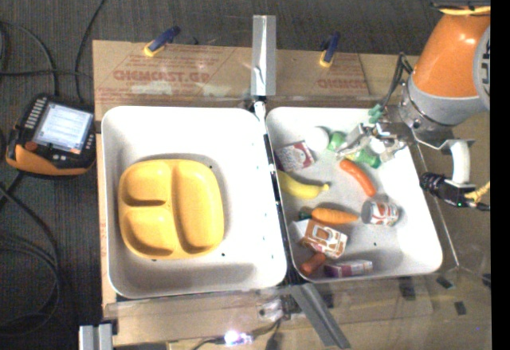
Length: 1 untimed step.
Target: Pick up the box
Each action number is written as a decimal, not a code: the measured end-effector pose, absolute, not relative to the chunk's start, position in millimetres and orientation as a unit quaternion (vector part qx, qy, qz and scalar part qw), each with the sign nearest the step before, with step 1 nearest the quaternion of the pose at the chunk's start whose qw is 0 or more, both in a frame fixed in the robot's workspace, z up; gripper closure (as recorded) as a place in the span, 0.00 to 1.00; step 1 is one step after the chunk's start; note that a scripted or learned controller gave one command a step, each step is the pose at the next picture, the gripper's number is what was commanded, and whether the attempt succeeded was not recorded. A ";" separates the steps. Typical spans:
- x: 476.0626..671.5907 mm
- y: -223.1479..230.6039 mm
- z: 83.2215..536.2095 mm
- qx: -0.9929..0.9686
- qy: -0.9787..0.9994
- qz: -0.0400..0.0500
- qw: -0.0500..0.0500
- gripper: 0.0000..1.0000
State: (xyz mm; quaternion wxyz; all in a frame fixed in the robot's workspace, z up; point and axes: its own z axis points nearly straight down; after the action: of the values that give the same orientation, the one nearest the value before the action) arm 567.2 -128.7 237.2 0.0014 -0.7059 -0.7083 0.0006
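Box [324, 239] lies low in the right bin [426, 257] — gripper [368, 139] hovers well apart, its state unclear.

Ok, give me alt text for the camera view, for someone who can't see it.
The robot's gripper hovers over the right bin, which is cluttered with toy food, including a banana, carrot, can and small box. The left bin holds a yellow divided plate.

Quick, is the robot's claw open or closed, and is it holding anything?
Gripper: cannot be told; it sits low over the green-and-white bottles at the back of the white right-hand bin.
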 end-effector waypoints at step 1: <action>615.3 -100.8 101.7 -0.670 -0.742 -0.005 -0.007 0.00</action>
State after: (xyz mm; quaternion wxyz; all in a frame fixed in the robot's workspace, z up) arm 615.3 -100.8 101.7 -0.0067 -0.6699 -0.7424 -0.0052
